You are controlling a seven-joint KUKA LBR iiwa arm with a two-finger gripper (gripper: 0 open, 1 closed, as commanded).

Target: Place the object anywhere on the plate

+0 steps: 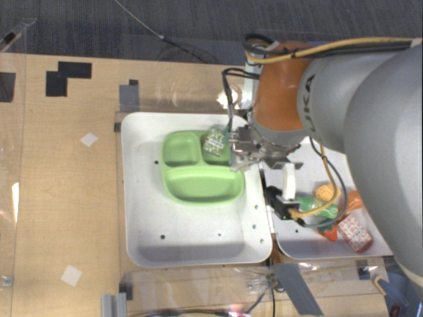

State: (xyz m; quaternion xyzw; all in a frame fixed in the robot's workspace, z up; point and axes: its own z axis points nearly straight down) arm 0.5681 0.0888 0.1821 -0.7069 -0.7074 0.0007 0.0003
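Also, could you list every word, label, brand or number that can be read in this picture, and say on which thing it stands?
"KU", white letters running sideways on the orange band of the arm; the rest of the word is cut off.
The small packet over the green plate has a green and white print, too blurred to read.
The red and white packet in the right bin carries print too small to read.

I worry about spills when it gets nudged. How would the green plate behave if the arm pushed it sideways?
The green plate looks like light moulded plastic, so it would probably slide across the smooth white bin rather than tip. Its low, broad shape suggests little risk of flipping. The small patterned object at its upper compartment might shift.
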